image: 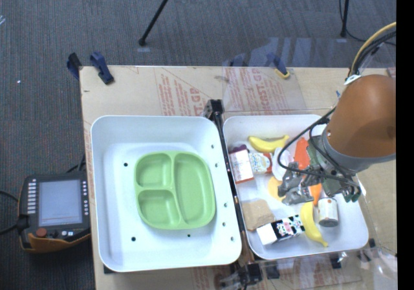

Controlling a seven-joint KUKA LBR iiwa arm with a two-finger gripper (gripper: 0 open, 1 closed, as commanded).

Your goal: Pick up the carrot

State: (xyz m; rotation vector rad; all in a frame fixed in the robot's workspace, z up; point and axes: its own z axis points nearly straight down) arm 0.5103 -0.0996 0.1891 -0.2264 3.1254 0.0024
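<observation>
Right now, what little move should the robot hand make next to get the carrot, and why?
Probably a short, straight drop onto the carrot. The hand hangs over the right bin with the carrot's orange showing beside and partly under it, so it is nearly lined up. A banana and a can lie close by, so a sideways slide could knock them.

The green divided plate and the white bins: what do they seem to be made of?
The green plate looks like moulded plastic with a matt to satin finish: even colour, rounded dividers, soft sheen. The left bin and the right bin look like glossy white plastic, with smooth curved walls and rims, though coated metal cannot be excluded.
</observation>
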